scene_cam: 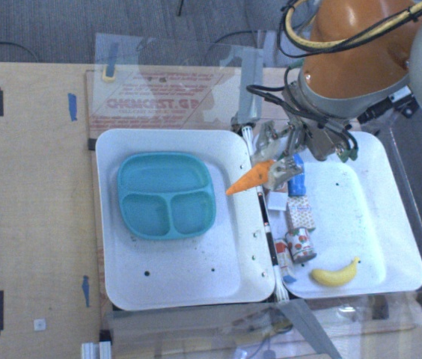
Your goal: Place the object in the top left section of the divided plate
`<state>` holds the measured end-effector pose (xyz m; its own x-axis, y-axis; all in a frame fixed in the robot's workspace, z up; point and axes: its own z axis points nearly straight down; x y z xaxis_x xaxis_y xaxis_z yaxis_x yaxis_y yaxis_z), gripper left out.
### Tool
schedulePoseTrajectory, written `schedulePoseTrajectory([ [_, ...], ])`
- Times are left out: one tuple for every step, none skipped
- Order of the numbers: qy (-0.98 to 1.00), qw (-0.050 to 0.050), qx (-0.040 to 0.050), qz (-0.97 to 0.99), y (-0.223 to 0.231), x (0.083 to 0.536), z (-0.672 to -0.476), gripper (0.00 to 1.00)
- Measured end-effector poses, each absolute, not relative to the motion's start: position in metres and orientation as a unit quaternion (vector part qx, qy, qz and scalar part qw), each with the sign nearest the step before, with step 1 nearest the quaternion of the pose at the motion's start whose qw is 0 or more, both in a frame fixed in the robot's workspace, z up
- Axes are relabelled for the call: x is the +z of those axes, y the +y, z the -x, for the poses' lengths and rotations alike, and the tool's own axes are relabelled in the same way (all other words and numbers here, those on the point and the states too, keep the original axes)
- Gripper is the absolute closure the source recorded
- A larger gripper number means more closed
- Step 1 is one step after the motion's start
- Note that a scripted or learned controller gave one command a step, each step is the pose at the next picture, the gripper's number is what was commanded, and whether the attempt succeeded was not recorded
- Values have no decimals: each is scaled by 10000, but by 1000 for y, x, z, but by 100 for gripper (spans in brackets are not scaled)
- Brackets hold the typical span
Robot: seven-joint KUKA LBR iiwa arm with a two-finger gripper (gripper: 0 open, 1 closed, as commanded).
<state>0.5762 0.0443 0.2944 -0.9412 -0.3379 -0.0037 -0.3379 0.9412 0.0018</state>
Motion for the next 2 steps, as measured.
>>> schedulePoseTrajectory([
  [9648,1,15,2629,72,255,-566,100],
  [9273,28,13,3744,69,270,-575,100],
])
